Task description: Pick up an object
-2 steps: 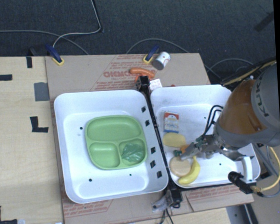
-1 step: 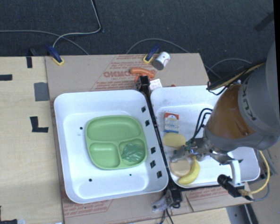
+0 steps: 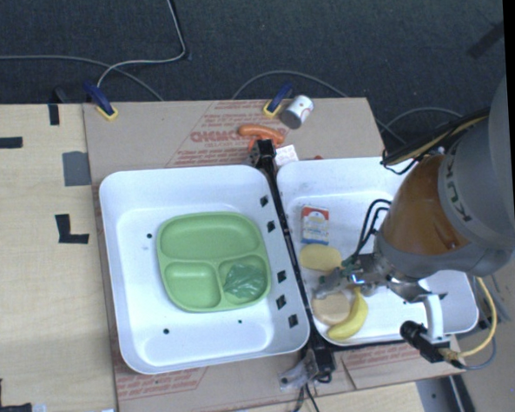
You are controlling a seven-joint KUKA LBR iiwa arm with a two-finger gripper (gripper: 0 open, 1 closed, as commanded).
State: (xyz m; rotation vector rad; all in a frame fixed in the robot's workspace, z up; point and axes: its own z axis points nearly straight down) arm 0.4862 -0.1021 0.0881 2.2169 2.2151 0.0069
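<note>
Two shallow white bins sit side by side on a sheet of brown cardboard [image 3: 201,134]. The left bin [image 3: 127,278] holds a green divided plate [image 3: 210,258] with a crumpled bit of translucent green stuff [image 3: 243,280] lying in its lower right compartment. The right bin [image 3: 360,181] holds a small white packet with red and blue print [image 3: 314,223] near its upper left, a pale yellow round piece [image 3: 320,258] just below that, a tan round disc [image 3: 331,307] lower down, and a banana [image 3: 353,318] curving along the disc's right and lower side, close to the bin's near wall. The arm [image 3: 449,206] reaches in from the right, its orange band above the wrist, and the gripper [image 3: 345,278] hangs low over the right bin, between the yellow piece and the tan disc. The tip is dark and blurred against the objects, so its opening cannot be told, nor whether anything sits between the fingers.
</note>
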